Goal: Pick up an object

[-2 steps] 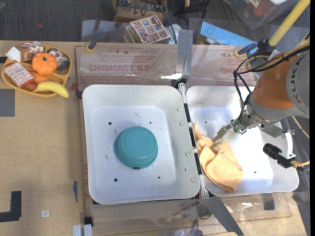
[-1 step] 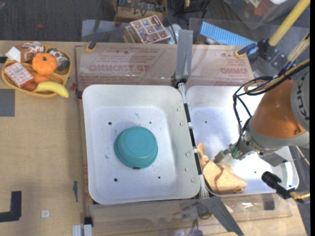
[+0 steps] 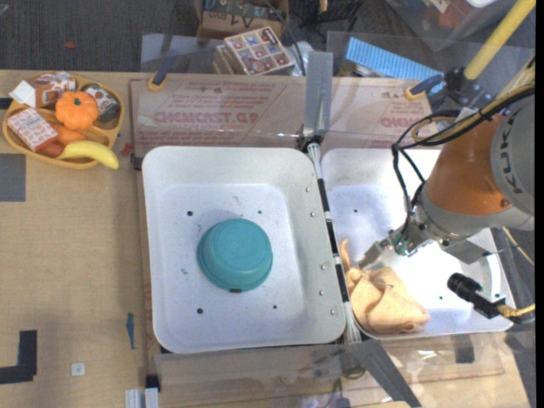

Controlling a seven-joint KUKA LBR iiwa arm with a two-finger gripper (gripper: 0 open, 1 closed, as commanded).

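From my seat, the pick is not done yet: nothing is lifted, and I see no object clamped in the gripper [image 3: 374,257]. It sits low in the right bin [image 3: 374,198], just at the 12 o'clock side of a tan lump [image 3: 387,303], close enough that I read it as touching or nearly so. I cannot tell whether the gripper is spread or closed, because the wrist covers it from this angle. The arm [image 3: 463,185] reaches in from 3 o'clock.

The tan lump looks like the target. It lies in the 7 o'clock corner of the right bin, crumpled and soft-looking, with a narrow strip of it running toward 12 o'clock along the wall shared with the left bin [image 3: 174,228]. The other candidate, a teal bowl [image 3: 235,254], lies upside down a little toward 6 o'clock of the left bin's middle, well apart from the gripper.

What remains, as I judge it, is closing on the lump, lifting, and clearing the rim.

Room is tight at 9 o'clock and 6 o'clock, where the lump crowds the walls. The floor toward 12 and 2 o'clock is bare, so I'd expect a straight lift to be the safest way out.
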